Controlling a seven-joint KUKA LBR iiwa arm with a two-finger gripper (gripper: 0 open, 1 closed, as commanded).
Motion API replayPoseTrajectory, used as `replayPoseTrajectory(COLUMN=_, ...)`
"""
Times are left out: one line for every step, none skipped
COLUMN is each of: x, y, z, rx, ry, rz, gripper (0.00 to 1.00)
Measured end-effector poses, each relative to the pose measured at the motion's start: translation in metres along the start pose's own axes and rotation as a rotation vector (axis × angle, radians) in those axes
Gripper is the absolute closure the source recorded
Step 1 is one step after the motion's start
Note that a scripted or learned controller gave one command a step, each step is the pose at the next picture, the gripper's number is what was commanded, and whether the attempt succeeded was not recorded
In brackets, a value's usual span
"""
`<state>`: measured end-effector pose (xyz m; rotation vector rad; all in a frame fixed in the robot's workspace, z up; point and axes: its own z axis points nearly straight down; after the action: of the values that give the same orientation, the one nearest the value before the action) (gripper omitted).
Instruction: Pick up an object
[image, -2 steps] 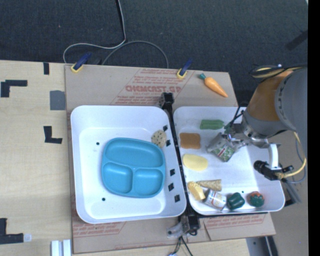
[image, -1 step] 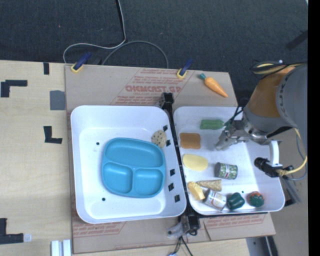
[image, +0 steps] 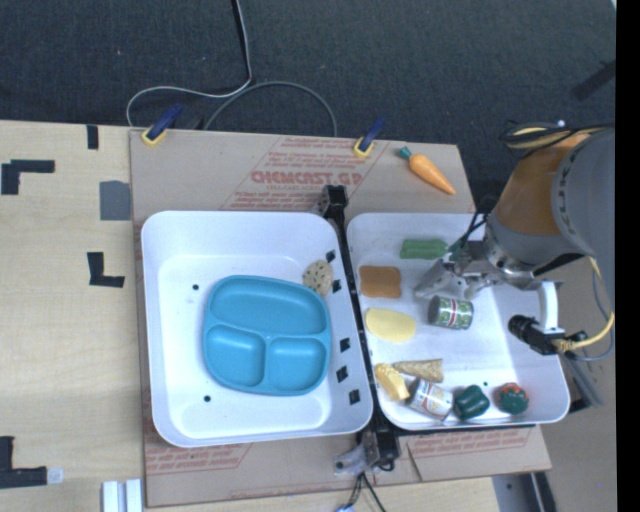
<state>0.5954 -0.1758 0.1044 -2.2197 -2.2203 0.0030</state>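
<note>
Wooden bench (image: 60, 330) with a cardboard sheet carries two white bins; the right bin (image: 560, 385) holds the clutter. The likeliest target is a small can (image: 452, 314), green and red label, lying on its side with its long axis roughly left-right in the camera view. It sits just below the gripper (image: 462, 272), touching or nearly touching the tips. I cannot tell whether the fingers are apart or together, since metal wrist parts blur into them, and nothing is visibly clamped between them.

Outward from the can:
- green block (image: 423, 248) just up-left of the fingers
- brown bread slice (image: 380, 281) to their left
- yellow lemon-like piece (image: 390, 324) down-left
- wedge, small bottle and two dark green pieces along the near rim, well below the fingers

Judgement: a short drop straight down onto the can, closing across its short axis; a round can may roll away.

The left bin (image: 160, 300) holds a blue divided tray (image: 266, 335), and a toy carrot (image: 428, 171) lies outside on the cardboard.
</note>
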Motion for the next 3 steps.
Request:
replayPoseTrajectory(x=0.007, y=-0.028, z=0.017, rx=-0.014, ry=-0.006, rz=-0.001, gripper=0.0)
replayPoseTrajectory(x=0.032, y=-0.082, z=0.017, rx=-0.014, ry=-0.006, rz=0.001, gripper=0.0)
replayPoseTrajectory(x=0.025, y=-0.108, z=0.017, rx=-0.015, ry=-0.005, rz=-0.002, gripper=0.0)
